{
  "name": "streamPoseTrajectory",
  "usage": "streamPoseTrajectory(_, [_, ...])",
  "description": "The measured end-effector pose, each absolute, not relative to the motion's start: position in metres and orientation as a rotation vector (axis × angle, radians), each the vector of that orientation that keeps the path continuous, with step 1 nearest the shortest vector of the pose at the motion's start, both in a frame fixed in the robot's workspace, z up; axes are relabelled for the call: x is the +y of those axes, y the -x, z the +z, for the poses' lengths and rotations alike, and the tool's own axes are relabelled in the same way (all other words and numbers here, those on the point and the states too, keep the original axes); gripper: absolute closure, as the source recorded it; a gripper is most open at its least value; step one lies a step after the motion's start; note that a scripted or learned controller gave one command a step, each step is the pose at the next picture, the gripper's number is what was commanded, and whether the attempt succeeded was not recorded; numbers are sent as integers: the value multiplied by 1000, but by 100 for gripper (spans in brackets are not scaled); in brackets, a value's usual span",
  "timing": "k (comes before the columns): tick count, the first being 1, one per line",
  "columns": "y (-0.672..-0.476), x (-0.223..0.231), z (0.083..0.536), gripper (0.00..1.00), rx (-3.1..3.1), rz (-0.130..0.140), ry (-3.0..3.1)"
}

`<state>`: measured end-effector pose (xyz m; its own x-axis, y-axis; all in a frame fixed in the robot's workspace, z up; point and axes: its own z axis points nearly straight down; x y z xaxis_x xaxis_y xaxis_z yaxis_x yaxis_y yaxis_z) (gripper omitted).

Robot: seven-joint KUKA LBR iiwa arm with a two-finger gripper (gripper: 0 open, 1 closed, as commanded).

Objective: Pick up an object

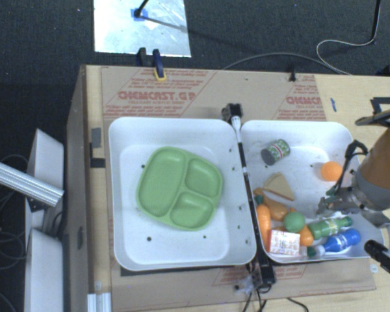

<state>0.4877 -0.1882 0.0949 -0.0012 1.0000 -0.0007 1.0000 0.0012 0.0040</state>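
Observation:
My gripper [333,205] hangs low over the right side of the right bin [305,140], reaching in from the right on the grey arm with its orange band. Just in front of it lie a green bottle [329,227] and a blue bottle [341,241]. An orange ball [331,171] rests just behind it. Further left sit a green ball [294,221], a tan wedge of toast [279,187], a carrot [264,221], a small tin can [275,151] and a white and red box [285,244].
The left bin [127,239] holds a green divided plate [180,187]. A black divider rail [246,174] runs between the bins. The objects crowd the right bin's front half. Cables trail across the dark floor behind the bench.

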Motion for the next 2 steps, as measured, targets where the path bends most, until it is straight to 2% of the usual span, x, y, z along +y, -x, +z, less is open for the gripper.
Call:
streamPoseTrajectory(1, [-488, -188, 95, 0, 2221, 4, -2218])
streamPoseTrajectory(2, [-547, -144, 84, 0, 2226, 3, -2216])
